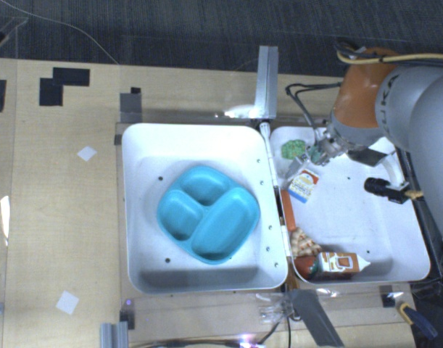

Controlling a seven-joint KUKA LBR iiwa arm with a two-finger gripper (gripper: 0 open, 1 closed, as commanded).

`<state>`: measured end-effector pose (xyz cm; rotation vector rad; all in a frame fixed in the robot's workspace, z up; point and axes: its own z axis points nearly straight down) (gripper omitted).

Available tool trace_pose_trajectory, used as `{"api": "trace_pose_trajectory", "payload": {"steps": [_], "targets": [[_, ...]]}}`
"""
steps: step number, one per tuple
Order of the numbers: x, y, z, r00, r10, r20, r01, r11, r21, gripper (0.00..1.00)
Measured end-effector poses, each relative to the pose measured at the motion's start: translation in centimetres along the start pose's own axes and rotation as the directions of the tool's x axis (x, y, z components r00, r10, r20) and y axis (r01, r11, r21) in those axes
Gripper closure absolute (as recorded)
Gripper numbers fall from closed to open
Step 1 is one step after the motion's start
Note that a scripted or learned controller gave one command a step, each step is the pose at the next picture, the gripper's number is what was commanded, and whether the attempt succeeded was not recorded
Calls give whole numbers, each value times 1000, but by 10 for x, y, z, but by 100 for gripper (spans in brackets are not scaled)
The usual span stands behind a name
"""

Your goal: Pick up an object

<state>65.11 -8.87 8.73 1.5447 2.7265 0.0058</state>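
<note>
- Left bin (134, 216): a blue tray (208, 213) with three compartments is seen at its centre.
- Right bin (395, 230): several small items are gathered along its 9 o'clock wall.
- Green piece (294, 148): placed at 11 o'clock in the right bin, close to the divider.
- Carton (304, 185): a small white, orange and blue pack, lying tilted just below the green piece.
- Brown carton (342, 264): lying on its side at 7 o'clock in the right bin, beside a cluster of pale and reddish bits (299, 245).
- Gripper (321, 154): lowered at 11 o'clock in the right bin, between the green piece and the carton; whether it is parted or closed cannot be told, and nothing is seen held.
- Step in hand (judged): a grasp is being attempted near the carton. It is best centred over one item only, kept off the bin wall, and confirmed before lifting.
</note>
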Motion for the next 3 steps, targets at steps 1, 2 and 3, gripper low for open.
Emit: {"api": "trace_pose_trajectory", "payload": {"steps": [1,2,3], "targets": [[4,-36,-2,826,-564,2,564,826,-1,0],[6,1,-1,901,-433,2,433,901,-2,0],[-2,11,-1,951,-308,-17,308,951,7,0]]}}
